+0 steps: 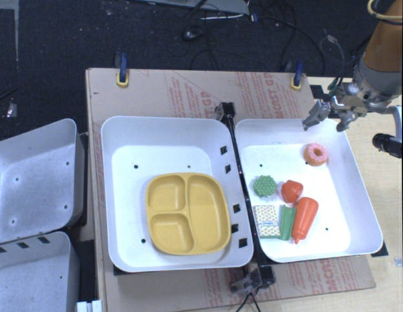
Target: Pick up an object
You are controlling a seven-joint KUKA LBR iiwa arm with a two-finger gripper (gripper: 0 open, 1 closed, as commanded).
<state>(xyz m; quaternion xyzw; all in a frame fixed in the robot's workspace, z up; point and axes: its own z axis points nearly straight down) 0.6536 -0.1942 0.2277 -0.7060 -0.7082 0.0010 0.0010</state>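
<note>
The right bin holds several toy foods. A pink donut lies near its far side. Below it sit a green round piece, a red tomato, an orange carrot, a green stick and a pale cracker tile. My gripper hovers over the far right rim of that bin, up and right of the donut. Its two dark fingers are spread apart with nothing between them.
In the left bin lies a yellow divided plate. A black divider strip runs between the two bins. Two clamps hold the board at the back. Spare white bins lie off the bench at left.
</note>
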